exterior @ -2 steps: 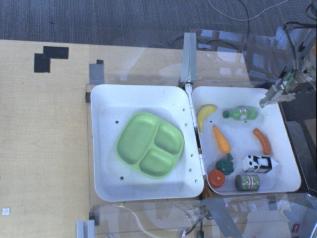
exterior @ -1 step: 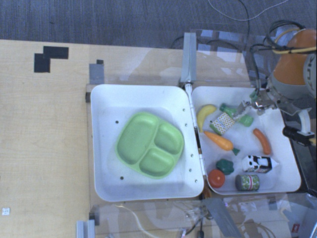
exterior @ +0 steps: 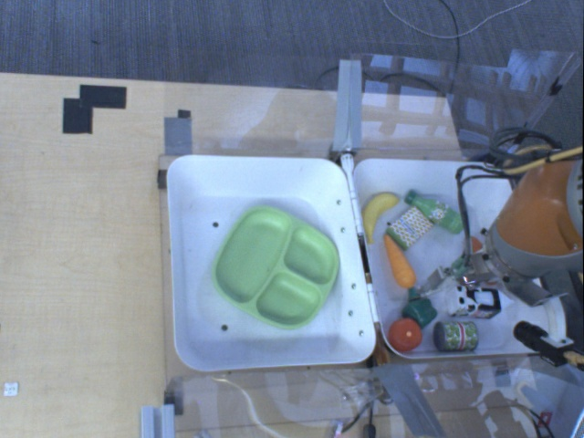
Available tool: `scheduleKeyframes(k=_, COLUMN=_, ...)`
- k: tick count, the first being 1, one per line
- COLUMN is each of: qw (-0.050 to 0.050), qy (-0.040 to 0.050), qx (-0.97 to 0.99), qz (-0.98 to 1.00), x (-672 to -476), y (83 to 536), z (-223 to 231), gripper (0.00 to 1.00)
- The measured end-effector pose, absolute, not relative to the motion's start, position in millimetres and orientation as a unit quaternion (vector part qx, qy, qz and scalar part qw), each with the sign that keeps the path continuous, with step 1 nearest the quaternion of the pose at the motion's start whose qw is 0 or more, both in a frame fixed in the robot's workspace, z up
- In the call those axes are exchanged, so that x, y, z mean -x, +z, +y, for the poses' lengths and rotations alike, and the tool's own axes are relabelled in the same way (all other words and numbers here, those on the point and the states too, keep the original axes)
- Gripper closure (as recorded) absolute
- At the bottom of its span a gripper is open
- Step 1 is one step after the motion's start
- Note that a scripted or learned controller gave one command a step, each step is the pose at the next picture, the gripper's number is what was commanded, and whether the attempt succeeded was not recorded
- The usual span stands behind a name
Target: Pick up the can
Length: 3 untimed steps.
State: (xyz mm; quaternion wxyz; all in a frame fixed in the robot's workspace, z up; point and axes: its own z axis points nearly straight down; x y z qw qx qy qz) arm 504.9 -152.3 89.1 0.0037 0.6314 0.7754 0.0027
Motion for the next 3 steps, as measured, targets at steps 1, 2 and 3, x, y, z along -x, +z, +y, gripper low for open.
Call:
scheduleKeyframes(k=1, qw=0.002, qy=0.0016, qx=-0.707, qz=0.707, x=-537.4, y=130, z=-121, gripper=0.00)
scheduleKeyframes(k=2, qw=0.002, qy=0.0017, qx=-0.703, qz=0.711, x=-534.6, y=172, z=-111, gripper=0.00)
scheduleKeyframes(k=3, qw=0.002, qy=0.0009, qx=-0.630, qz=0.777, x=-504.4, y=132, z=-180, gripper=0.00)
